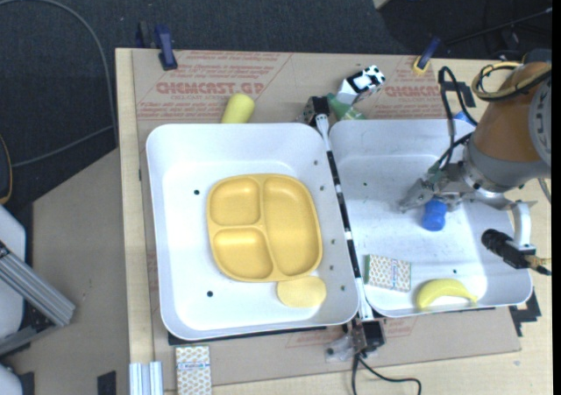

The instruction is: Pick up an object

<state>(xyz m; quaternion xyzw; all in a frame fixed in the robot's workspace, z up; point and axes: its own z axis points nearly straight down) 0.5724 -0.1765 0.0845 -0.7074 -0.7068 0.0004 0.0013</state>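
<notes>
Reaching in over the right edge of the right-hand shallow white bin (386, 148), the grey arm with its orange band (508, 126) carries the two-finger gripper (431, 199) low near the bin's middle, its metal fingers (412, 202) spread apart and slanting down around the top of a small blue cylindrical object (434, 215); whether they touch it cannot be told. The blue object stands on the bin floor with bare white floor toward the bin's far edge and its left wall. Near the front edge lie a yellow plastic banana (447, 293) and, just beside it toward the front left corner, a small patterned square packet (388, 272), both well apart from the gripper. The left-hand shallow white bin (175, 209) holds a yellow three-compartment plastic plate (263, 227) at its centre, with a pale yellow round disc (301, 292) touching the plate's front edge; open floor rings the plate along the left and far walls.
</notes>
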